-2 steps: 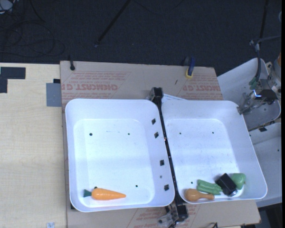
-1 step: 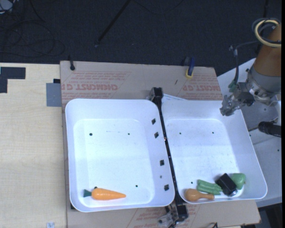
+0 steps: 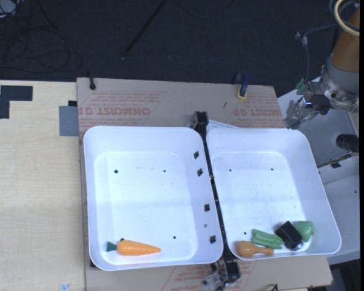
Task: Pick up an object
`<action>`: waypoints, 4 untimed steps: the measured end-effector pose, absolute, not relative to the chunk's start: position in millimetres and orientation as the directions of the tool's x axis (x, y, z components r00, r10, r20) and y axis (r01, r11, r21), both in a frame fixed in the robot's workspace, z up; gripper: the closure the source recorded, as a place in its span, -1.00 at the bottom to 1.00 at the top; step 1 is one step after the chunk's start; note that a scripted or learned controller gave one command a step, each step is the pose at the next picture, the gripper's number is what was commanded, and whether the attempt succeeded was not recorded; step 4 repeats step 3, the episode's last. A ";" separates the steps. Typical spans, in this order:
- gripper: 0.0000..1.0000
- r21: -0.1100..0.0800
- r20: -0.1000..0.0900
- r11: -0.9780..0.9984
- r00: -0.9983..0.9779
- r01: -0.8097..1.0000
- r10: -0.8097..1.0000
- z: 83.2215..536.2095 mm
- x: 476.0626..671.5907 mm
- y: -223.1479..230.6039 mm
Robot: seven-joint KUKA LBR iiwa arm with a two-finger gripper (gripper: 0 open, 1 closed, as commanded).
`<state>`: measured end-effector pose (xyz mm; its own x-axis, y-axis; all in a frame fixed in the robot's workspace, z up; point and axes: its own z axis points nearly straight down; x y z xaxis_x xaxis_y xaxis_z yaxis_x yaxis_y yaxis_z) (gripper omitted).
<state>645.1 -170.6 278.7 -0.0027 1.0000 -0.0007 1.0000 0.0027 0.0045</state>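
The gripper hovers past the right bin's far-right corner (finger state unclear), so approach comes first: descend toward the near-right cluster.

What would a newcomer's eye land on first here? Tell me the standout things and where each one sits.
The orange carrot stands out, lying alone in the left bin near its front edge. In the right bin, a small cluster crowds the front right corner: a green piece, a black block and a tan pear-shaped toy. The end effector hangs beyond the right bin's far right corner.
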 end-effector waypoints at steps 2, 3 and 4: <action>1.00 -0.005 -0.001 -0.003 0.003 1.000 1.000 313.7 620.4 -173.0; 1.00 -0.006 0.000 -0.002 0.002 1.000 1.000 248.1 616.2 -197.2; 1.00 -0.006 0.000 -0.002 0.002 1.000 1.000 248.1 616.2 -197.2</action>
